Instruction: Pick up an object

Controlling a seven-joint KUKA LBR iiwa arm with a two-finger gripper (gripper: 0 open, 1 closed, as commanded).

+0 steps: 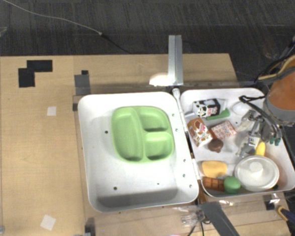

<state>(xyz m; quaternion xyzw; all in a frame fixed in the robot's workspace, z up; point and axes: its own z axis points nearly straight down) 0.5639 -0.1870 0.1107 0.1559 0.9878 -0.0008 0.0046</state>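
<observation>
In the camera view, the gripper [251, 139] sits low in the right bin [291, 168], right of frame centre, just above the white bowl [256, 173] and beside a yellow piece [261, 149]. How far it is open I cannot tell, nor whether it has anything. Candidates crowd close: a patterned packet [200, 131], a brown lump [216, 145], a green cap [232, 184]. The likely risk is nudging the bowl or closing on two things. The green tray [141, 133] lies alone in the left bin [97, 159].

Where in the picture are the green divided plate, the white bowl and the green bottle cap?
green divided plate [141, 134], camera view, middle ridge.
white bowl [255, 173], camera view, inside centre.
green bottle cap [232, 184], camera view, top face.
</observation>
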